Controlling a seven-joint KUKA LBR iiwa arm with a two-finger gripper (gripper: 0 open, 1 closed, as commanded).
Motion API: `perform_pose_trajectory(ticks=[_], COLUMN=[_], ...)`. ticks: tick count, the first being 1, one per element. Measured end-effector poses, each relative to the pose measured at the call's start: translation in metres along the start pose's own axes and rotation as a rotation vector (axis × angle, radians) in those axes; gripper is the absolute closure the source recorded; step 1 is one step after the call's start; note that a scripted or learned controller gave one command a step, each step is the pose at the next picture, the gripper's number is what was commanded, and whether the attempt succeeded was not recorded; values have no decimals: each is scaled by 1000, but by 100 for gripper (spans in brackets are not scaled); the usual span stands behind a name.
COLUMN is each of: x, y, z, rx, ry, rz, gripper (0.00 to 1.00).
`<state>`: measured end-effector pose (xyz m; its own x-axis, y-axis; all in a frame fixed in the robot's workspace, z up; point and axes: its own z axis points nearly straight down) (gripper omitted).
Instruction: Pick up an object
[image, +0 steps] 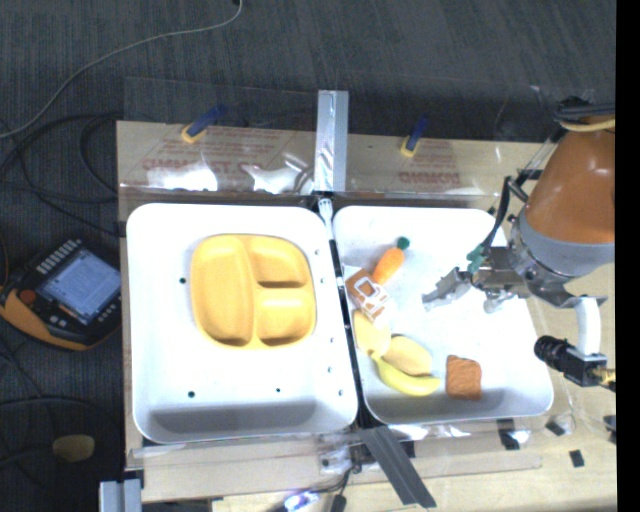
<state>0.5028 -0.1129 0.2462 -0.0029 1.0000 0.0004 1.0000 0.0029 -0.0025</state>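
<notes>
From above, the counter (480, 160) is pale wood under clear plastic sheeting, pinned by two blue-and-yellow clamps (202, 123) along its far edge. It stands on dark carpet crossed by cables, with a handheld control pendant (62, 292) lying out at 9 o'clock. The left bin (160, 390) carries a yellow divided tray (253, 289). In the right bin (520, 390), a toy carrot (389, 262) lies toward 11 o'clock, a small orange-and-white block (368, 294) sits near the divider at 9 o'clock, a banana (404, 381) with a pale rounded piece (408, 354) touching it rests at 7 o'clock, and a brown textured piece (463, 375) is at 6 o'clock.

The gripper (445, 288) hovers over bare bin floor near the bin's centre, with nothing between its fingers; how far apart they stand I cannot tell, since they blur into glare. The arm (575, 205) covers the bin's 3 o'clock rim.
</notes>
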Motion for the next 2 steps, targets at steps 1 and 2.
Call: perform_pose_trajectory(ticks=[1,2], x=[23,-12], y=[58,41], z=[-118,86], rx=[-1,2], ry=[-3,0], rz=[333,147], gripper=[0,0])
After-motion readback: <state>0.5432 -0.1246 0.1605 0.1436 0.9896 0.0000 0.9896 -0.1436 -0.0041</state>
